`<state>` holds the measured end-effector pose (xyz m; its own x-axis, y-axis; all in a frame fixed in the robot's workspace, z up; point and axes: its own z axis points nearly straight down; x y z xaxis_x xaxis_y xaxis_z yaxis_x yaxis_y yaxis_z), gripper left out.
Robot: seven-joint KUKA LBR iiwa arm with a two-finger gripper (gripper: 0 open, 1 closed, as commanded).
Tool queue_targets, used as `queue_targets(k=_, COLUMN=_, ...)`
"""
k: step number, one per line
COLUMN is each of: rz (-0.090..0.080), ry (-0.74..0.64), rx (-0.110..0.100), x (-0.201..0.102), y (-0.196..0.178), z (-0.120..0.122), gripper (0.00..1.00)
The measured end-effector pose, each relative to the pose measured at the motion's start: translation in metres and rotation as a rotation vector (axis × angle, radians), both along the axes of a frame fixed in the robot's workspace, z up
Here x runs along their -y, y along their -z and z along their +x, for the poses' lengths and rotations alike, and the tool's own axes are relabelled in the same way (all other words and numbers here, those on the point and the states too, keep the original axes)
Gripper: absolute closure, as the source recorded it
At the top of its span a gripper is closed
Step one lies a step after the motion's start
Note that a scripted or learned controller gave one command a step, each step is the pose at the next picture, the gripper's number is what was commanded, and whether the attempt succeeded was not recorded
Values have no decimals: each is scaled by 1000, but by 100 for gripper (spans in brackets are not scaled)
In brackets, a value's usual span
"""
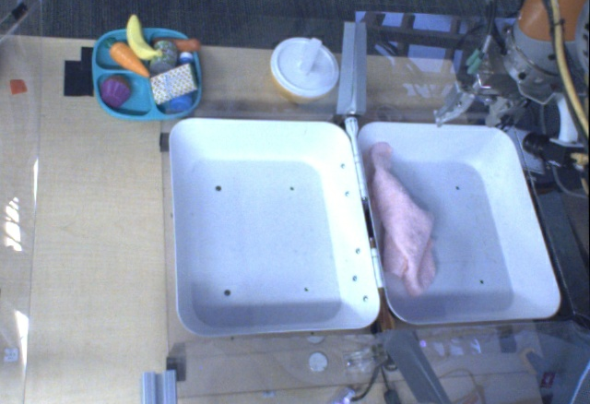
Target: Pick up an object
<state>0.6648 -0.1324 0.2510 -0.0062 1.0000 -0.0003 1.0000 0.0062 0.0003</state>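
A: Desk carries two white bins. Left bin sits beside the right bin, walls touching at the centre seam.

B: Target?

A: Pink cloth, in the right bin, lying along that bin's left wall. Long axis runs far-to-near, slightly slanted toward the bin's middle at the near end.

B: And the gripper?

A: Above the right bin's far rim, toward its right corner. Cloth lies down and to the left of it. Fingers: too small and cluttered, cannot tell the state.

B: Room?

A: Bare floor on the cloth's right; wall crowds its left edge.
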Motion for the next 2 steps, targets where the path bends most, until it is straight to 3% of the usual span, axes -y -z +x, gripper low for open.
queue_targets(k=1, rz=-1, ry=-7, rx=1, x=-1, y=-9, z=2, gripper=100)
queue_targets(k=2, rz=-1, ry=-7, rx=1, x=-1, y=-9, z=2, gripper=0)
